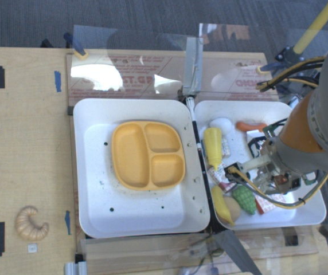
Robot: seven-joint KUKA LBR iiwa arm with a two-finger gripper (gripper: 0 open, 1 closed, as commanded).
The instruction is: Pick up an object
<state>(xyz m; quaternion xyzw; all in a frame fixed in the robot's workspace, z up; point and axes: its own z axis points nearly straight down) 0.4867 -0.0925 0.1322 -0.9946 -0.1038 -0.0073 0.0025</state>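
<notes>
Over the shallow white right bin, the grey arm's two-finger gripper sits low among the contents; whether it is wide, narrow or holding anything cannot be told. Just beside the gripper, toward the view's lower edge, lies a green bumpy rounded object; past that lies a yellow banana-shaped piece. Near the gripper, toward the other bin, lies a yellow plastic squeeze bottle; a white rounded object and an orange carrot-shaped piece lie by the far wall. Well apart from the gripper, the shallow white left bin holds a yellow three-compartment plate; a tan croissant-shaped item rests on the wooden bench.
</notes>
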